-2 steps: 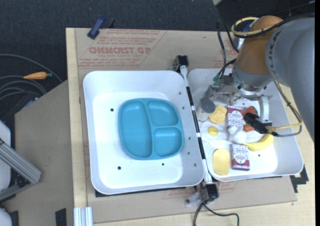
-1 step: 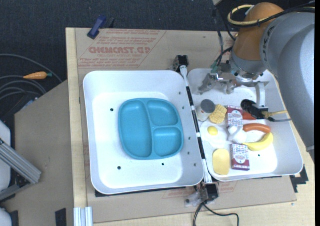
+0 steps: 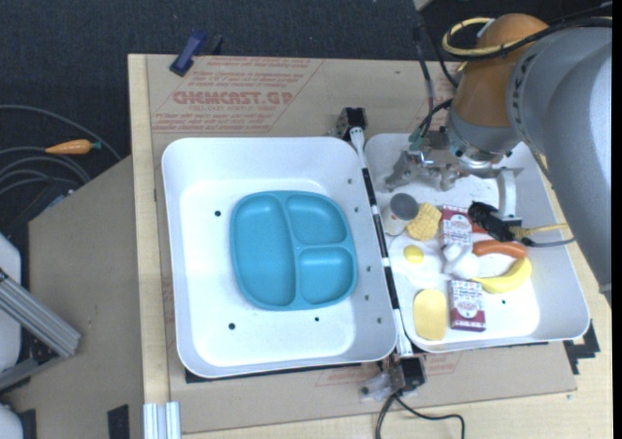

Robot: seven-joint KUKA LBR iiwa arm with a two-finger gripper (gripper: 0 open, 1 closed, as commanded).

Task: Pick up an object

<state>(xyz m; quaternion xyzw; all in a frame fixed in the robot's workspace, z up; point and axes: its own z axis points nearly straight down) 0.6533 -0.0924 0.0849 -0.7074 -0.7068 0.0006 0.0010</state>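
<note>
The hand (image 3: pixel 425 167) hangs low at the back of the right bin (image 3: pixel 564 303); I cannot tell how wide it is open. Just in front lie a grey disc (image 3: pixel 403 204), a yellow corn piece (image 3: pixel 424 221), a small red carton (image 3: pixel 455 230) and a banana (image 3: pixel 507 277). The left bin (image 3: pixel 194 175) holds a blue tray (image 3: pixel 292 249).

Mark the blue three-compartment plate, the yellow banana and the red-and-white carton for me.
Blue three-compartment plate (image 3: pixel 292 249): camera view, on the ridge between its compartments.
Yellow banana (image 3: pixel 507 277): camera view, mid-curve of its body.
Red-and-white carton (image 3: pixel 467 304): camera view, centre of its top face.
</note>
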